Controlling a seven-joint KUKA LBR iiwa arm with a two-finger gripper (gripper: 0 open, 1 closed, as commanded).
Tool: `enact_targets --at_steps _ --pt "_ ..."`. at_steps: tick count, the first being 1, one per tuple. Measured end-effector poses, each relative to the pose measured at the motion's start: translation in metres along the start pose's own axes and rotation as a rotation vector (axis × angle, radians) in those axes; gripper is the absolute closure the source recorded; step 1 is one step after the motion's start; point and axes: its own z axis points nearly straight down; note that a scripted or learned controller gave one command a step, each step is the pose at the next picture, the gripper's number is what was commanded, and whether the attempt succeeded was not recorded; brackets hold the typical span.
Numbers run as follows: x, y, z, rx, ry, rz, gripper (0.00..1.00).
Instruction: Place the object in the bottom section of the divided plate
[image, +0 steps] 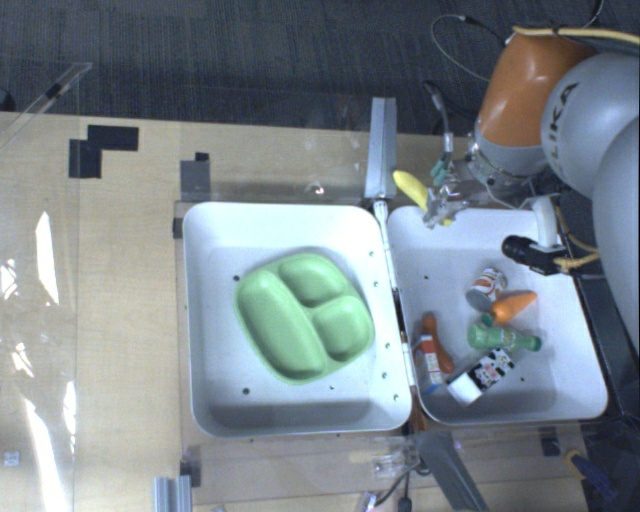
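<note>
Camera view: The table (100, 330) is carrying two shallow white bins side by side. The left bin (215, 400) is holding a green divided plate (303, 316), which is lying flat near the bin's centre with its three sections unoccupied.

The arm (560, 100) is reaching in from the right, and the gripper (440, 205) is hanging over the upper left corner of the right bin (580, 390). Whether it is apart or together cannot be told at this scale. A yellow banana-shaped object (409, 186) is lying just beside the gripper, at the bin's upper rim; contact between the two cannot be confirmed.

The right bin is containing a small can (486, 285), an orange carrot (514, 306), a green bottle (505, 338), a red sauce bottle (431, 350) and a black-and-white carton (481, 375). These items are sitting close together in the bin's lower middle, well apart from the gripper.
</note>
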Motion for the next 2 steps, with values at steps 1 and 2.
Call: enact_targets --at_steps 1,2 --pt "0.0 0.0 0.0 0.0 0.0 0.0 0.0" --pt "-0.002 -0.019 -0.162 -0.002 -0.001 0.208 0.0"
